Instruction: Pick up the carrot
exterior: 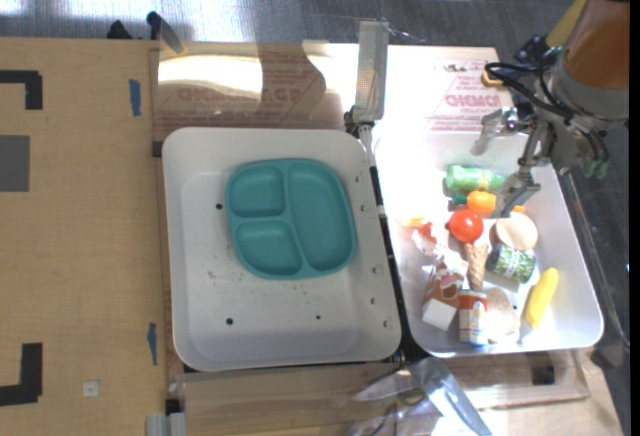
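- Over the right shallow white bin (585,254) we see the grey two-finger gripper (522,174) with its fingers spread apart, nothing between them.
- Just below it lies the small orange carrot (481,202), touching a green bottle (470,178) and a red tomato (465,225).
- Within the left white bin (190,254) we see a teal divided plate (290,217).
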`<state>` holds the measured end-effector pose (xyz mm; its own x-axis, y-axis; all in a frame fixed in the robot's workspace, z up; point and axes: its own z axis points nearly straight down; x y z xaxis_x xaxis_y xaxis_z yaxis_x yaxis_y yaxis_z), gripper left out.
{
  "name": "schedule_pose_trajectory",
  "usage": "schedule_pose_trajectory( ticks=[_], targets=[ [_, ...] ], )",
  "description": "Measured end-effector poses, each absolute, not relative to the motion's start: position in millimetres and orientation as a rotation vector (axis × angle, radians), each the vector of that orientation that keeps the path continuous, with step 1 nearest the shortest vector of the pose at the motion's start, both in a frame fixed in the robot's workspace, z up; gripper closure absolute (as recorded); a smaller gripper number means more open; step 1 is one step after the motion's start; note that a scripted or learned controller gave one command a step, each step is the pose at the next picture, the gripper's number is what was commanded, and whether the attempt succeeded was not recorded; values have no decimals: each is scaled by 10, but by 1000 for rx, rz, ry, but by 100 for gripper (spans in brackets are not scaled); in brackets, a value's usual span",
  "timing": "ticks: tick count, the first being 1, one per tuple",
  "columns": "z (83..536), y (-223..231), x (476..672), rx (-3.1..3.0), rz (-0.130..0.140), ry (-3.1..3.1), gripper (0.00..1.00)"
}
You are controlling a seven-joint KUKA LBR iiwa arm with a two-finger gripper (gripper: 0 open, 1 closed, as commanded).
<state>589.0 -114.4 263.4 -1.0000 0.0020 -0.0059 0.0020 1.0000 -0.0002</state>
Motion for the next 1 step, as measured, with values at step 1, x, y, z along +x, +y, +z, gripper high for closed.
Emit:
schedule_pose_trajectory(
  ticks=[1],
  targets=[
    [1484,-1537,6204,-5,4,3151,0]
  ],
)
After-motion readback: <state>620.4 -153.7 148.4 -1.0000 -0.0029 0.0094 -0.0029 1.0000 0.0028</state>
